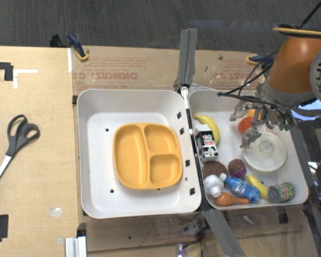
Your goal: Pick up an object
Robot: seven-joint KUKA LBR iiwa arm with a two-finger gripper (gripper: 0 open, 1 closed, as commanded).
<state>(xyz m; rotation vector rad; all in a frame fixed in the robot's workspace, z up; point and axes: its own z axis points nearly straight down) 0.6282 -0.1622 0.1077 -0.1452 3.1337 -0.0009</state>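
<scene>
Front clutter: orange plastic carrot (231, 198), blue bottle (239, 187) and green tin (281, 193) along the near wall of the right white bin (299, 167).
Round white bowl (265, 151): in the right white bin, behind the clutter.
Gripper (252, 128): over that bowl's far-left rim; fingers open, holding nothing.
Yellow banana (209, 126): left of the bowl.
Orange divided plate (148, 155): in the left white bin (91, 159).

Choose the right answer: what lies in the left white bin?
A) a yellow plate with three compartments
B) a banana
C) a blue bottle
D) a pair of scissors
A: the yellow plate with three compartments lies in the left bin, while the banana and the blue bottle are in the right bin, and the scissors lie on the bench outside both bins.
</scene>
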